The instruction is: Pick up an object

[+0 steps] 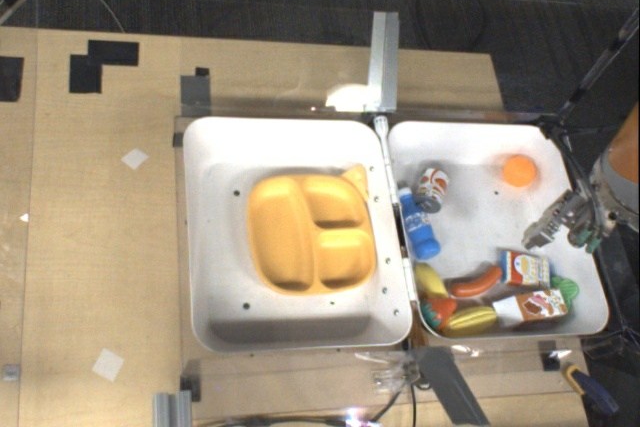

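The gripper (562,223) hangs at the right edge of the right bin (470,137), fingers pointing down and left. I cannot tell from here how far apart they stand, and I see nothing between them.

Just below it sits a small juice carton (527,268), orange and white, and that looks to me the likeliest thing for it to take. I would guess it is a toy carton: light, stiff-sided, a bit slick on its printed faces. Its flat opposite sides would suit a pinch across the narrow width, square on so it does not twist out.

Below the carton and touching or nearly touching it lies a second, flatter carton (541,306), with a green piece (567,291) at its right end. Left of these, a red sausage (474,283) leans against the first carton. It is rounded and likely slippery, a poorer choice. Further down-left are a yellow banana (431,279) and a yellow corn-like piece (472,319), crowded into the corner.

Well to the gripper's left a blue bottle (419,231) lies along the bin wall beside a small red-and-white can (432,185). Up-left of the gripper an orange ball (519,171) sits alone; round, it would roll off a careless grip.

The left bin (210,215) holds a yellow divided tray (308,232).
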Robot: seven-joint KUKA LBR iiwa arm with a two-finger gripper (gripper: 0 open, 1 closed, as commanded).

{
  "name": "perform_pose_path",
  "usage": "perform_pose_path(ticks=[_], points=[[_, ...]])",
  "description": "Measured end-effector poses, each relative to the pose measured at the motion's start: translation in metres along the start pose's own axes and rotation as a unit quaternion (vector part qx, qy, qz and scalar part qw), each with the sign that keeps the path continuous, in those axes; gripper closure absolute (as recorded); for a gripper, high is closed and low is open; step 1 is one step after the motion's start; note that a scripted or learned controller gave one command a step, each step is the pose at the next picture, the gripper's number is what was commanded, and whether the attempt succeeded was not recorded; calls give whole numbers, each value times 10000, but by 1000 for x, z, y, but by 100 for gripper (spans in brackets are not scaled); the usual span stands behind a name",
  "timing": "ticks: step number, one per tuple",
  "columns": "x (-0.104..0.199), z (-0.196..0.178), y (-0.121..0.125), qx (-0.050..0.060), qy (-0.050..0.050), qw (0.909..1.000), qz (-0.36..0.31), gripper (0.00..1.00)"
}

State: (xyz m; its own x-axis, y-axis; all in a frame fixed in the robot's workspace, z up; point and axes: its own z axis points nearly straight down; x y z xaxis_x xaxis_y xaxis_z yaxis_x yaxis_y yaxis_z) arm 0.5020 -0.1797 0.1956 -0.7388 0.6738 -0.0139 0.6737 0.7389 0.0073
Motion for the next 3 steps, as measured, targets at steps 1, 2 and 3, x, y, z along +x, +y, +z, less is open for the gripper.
perform_pose_path(ticks=[1,2,3], points=[[-39,41,2,28,46,9983,581,100],[-79,80,39,23,42,9989,471,100],[-68,-25,51,-6,-7,9993,376,100]])
